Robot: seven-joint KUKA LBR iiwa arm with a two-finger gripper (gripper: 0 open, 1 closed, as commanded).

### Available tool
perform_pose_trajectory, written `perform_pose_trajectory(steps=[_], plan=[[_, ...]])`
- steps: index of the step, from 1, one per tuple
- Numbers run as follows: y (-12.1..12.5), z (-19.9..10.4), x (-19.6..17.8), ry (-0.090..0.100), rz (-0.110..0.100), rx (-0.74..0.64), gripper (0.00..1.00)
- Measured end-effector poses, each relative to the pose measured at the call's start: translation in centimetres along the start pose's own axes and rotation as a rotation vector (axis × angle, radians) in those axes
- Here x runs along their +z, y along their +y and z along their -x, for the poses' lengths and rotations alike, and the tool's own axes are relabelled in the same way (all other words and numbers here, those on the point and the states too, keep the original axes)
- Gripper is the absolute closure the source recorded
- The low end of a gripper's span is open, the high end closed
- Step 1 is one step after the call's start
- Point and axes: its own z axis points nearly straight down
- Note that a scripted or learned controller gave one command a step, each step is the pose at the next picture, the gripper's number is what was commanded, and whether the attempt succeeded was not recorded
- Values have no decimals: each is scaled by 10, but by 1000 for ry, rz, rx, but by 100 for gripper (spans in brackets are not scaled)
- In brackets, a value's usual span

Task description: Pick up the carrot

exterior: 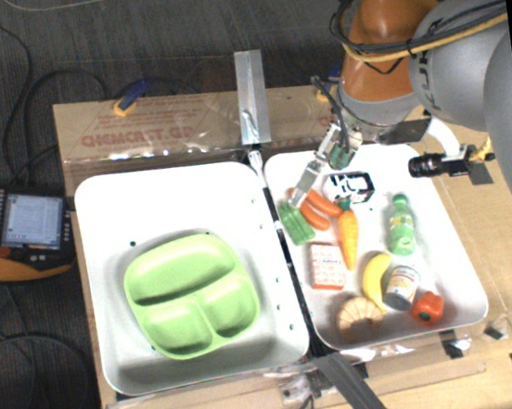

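Gripper (302, 186) hangs over right bin (461, 237) w/ fingers spread, nothing between. Carrot (346, 236) sits tight by orange sausage (319, 205) & green block (295, 223); could nab wrong item.

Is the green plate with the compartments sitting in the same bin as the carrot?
No, the green plate lies in the left bin, while the carrot lies in the right bin among other items.
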Motion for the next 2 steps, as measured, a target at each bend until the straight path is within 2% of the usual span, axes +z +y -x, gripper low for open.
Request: perform_pose_trajectory(steps=[1, 2], plan=[[-96, -19, 84, -7, 10, 206, 0], [-104, 60, 90, 11, 0, 307, 0]])
